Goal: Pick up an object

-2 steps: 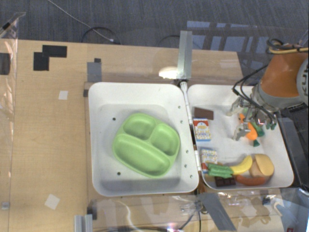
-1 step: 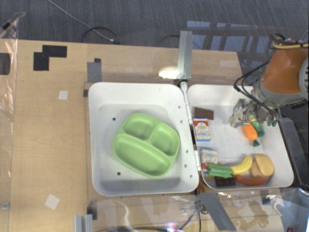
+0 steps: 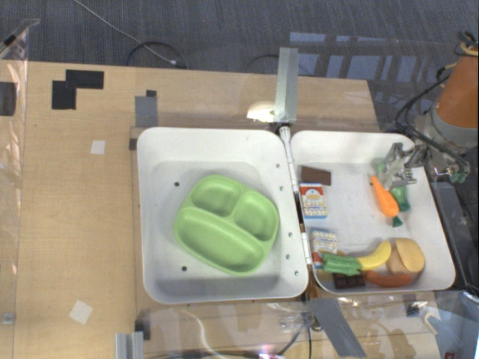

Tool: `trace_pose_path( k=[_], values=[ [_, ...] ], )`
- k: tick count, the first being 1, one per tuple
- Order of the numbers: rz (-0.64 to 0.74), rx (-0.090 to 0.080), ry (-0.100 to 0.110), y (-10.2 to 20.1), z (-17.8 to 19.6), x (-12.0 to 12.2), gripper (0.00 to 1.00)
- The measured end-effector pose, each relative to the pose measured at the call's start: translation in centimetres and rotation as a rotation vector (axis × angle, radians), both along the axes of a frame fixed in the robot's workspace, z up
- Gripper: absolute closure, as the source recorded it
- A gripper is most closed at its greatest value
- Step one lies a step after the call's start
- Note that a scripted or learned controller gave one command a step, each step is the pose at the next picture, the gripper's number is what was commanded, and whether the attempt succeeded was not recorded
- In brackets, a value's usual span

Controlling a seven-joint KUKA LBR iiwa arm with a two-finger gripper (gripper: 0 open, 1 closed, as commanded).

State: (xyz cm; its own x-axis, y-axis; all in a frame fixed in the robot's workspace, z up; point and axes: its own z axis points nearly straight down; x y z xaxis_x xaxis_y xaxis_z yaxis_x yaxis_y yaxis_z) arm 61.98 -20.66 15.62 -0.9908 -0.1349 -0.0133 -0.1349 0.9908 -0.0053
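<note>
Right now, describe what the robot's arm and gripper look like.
The arm enters from the view's right, showing an orange band above a grey wrist section. Dark cables loop beside it. The gripper is a small silvery metal assembly with pale grey parts; finer detail is too small to make out.

Wooden bench (image 3: 67, 223) bears left bin (image 3: 150, 200), right bin (image 3: 441, 260).

A pale wooden bench (image 3: 67, 223) stands on dark grey carpet (image 3: 187, 10); black tape patches (image 3: 75, 87) mark the bench's far left corner.
</note>
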Motion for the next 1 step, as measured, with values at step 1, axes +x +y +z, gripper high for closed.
trace_pose_path(
  k=[1],
  values=[
    [0.001, 0.002, 0.003, 0.12, -0.18, -0.05, 0.0]
  ],
)
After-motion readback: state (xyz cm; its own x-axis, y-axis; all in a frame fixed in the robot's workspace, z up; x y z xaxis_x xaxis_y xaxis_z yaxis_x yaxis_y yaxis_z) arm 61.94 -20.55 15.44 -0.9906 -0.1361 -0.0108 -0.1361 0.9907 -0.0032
